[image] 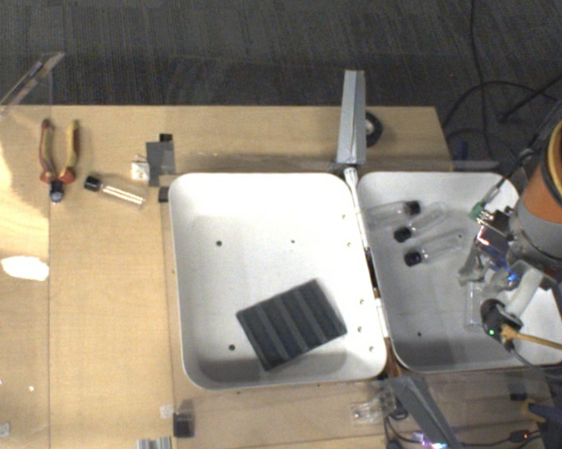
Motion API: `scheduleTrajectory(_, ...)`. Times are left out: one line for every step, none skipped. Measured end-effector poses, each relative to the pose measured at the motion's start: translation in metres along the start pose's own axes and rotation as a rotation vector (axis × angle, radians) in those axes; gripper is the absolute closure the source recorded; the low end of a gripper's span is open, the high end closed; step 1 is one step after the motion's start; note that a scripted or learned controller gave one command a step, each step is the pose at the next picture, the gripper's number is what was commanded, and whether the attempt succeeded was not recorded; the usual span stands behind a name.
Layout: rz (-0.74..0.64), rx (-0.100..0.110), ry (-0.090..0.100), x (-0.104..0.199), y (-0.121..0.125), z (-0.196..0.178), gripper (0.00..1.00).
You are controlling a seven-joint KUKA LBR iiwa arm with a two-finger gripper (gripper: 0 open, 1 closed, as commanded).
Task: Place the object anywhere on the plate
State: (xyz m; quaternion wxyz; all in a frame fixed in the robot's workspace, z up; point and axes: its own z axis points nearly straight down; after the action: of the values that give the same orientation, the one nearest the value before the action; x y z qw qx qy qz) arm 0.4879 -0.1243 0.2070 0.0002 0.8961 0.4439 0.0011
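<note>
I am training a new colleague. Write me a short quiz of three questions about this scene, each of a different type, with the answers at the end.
1. True or false: the dark ridged plate lies in the left bin.
2. Multiple choice: where are the clear vials with black caps that lie inside a bin? A) in the left bin B) in the right bin C) on the ridged plate
3. Fill in: the pliers with red handles lie on the wooden bench, to the ____ of both bins.

Key
1. True; it sits tilted near the front edge of that bin.
2. B; they lie in its far part, and the gripper is over the same bin.
3. left
</note>
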Motion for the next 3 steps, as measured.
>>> scheduleTrajectory(0.173,-0.001,0.0,0.089,-0.016,-0.063,1.0)
scheduleTrajectory(0.251,0.0,-0.002,0.174,0.014,-0.052,1.0)
scheduleTrajectory(0.116,-0.001,0.0,0.271,0.006,-0.112,1.0)
